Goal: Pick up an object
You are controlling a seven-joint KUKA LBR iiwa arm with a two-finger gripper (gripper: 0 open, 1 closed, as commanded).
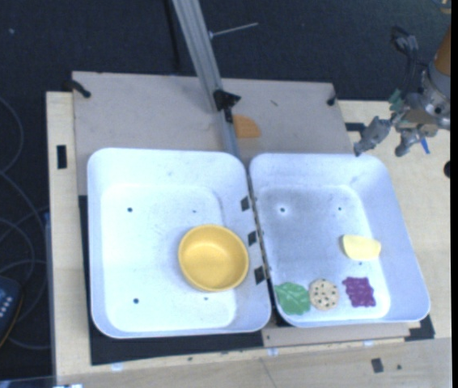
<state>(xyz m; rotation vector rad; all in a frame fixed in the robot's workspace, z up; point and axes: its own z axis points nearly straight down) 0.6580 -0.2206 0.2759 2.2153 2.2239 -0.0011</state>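
Yellow bowl sat in your left bin while your gripper hung spread and unladen beyond the right bin.

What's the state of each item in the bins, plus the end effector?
yellow bowl: upright, mouth up, in the left bin
yellow piece: lying flat in the right bin
green piece: flat, at the near wall of the right bin
cookie: flat, between the green and purple pieces
purple piece: flat, right end of that row
end effector: beyond the right bin's far right corner, holding nothing
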